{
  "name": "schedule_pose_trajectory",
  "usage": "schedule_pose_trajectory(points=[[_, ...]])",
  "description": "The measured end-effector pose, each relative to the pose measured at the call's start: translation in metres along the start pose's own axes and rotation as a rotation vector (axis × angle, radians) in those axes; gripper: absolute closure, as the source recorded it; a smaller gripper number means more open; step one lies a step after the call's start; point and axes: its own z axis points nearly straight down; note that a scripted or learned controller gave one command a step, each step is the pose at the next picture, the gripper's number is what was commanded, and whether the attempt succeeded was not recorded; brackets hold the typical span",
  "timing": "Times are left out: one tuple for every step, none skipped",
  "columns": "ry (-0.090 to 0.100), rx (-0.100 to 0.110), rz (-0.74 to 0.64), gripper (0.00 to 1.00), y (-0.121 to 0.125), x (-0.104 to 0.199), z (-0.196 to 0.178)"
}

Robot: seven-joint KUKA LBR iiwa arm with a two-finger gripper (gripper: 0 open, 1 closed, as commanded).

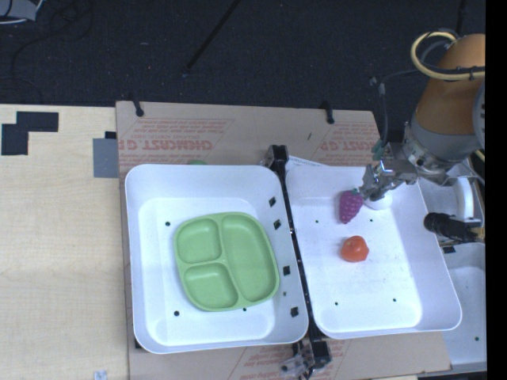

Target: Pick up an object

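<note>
progress: we judge the pick only begun, jaws (379, 187) low in the right bin (412, 307) just beside the purple grape bunch (350, 206), nothing lifted | tomato (355, 248) lies apart, green plate (226, 260) in left bin | unclear: we cannot tell whether jaws are spread or touch the grapes

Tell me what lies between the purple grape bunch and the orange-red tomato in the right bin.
Nothing: in the camera view, just bare white bin floor separates the purple grape bunch from the tomato.
</note>
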Motion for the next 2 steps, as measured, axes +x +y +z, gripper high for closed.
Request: schedule_pose_trajectory(points=[[-0.001,0.001,0.002,1.0,0.002,0.047,0.005],[0.0,0.002,0.001,1.0,-0.001,0.106,0.014]])
